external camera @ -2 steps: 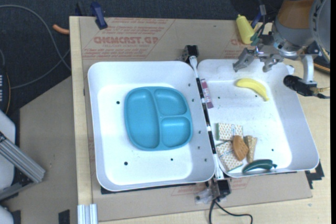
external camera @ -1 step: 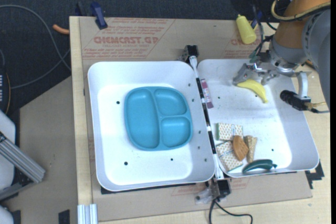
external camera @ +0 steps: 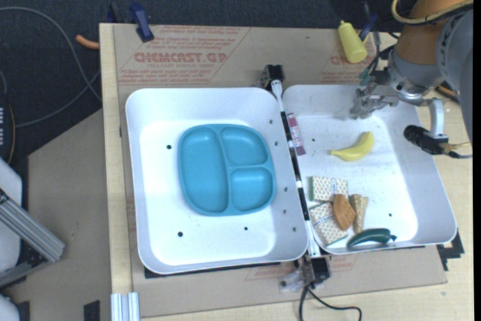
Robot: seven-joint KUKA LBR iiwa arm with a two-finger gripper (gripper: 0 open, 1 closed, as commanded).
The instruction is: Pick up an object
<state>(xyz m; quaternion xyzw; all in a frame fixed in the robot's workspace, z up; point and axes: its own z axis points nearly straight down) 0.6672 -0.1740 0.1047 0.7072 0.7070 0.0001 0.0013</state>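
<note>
The gripper [external camera: 368, 103] hangs at the upper right over the right bin [external camera: 421, 184]; how wide it stands I cannot tell. The banana [external camera: 355, 148] lies just below it: drop straight, straddle its middle, then close.

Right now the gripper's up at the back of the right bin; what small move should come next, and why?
Probably shift the gripper toward the front of the bin until it is above the banana, then descend. The banana lies alone on bare bin floor, apart from the cluttered items in the front corner, so it looks the easiest pick.
</note>
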